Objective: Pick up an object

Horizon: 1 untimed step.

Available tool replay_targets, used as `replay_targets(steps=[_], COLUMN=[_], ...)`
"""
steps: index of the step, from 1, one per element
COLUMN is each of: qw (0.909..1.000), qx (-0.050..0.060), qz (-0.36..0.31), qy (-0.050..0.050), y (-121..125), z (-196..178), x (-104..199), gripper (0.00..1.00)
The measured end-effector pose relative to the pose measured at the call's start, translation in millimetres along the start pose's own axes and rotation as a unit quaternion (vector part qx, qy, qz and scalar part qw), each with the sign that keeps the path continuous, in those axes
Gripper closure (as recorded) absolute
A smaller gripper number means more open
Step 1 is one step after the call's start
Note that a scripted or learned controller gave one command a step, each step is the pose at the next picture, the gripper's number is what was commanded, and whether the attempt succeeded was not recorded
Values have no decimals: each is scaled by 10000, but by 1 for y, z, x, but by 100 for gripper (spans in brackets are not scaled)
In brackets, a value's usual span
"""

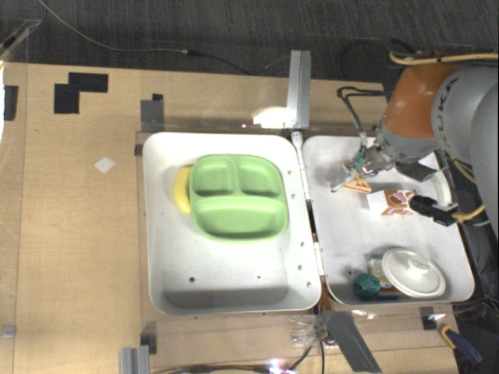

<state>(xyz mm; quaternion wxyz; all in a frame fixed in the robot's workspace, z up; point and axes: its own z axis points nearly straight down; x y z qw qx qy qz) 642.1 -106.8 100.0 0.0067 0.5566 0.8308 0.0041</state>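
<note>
Up near the far wall of the right bin point(351, 236), my gripper point(361, 164) sat low over the white floor, pointing toward the left side of that bin. Whether it was spread or pressed together, I honestly couldn't tell from that angle (too small and cluttered at the tip). Nothing was visibly pinched in it.

Just beside the tip, on the near side, lay a small orange piece point(358, 185), close enough that I couldn't say if they touched. A bit further right was a white and orange scrap point(395, 201), apart from the first one. Behind the wrist, my grey arm point(468, 107) with its orange band point(413, 104) came in from the right.

Down at the near end of the same bin sat a round white lid-like thing point(413, 273), with a dark green lump point(366, 287) just beside it on the left.

Over in the left bin point(226, 275), a green divided plate point(236, 197) lay flat toward the far end, with something yellow point(181, 191) poking out from under its left edge.
</note>
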Motion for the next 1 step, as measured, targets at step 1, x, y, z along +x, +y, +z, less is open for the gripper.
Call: replay_targets(steps=[1], qw=[10000], qx=[35], qz=[-87], qy=[22], y=[28], z=[-87], x=[94], gripper=[100])
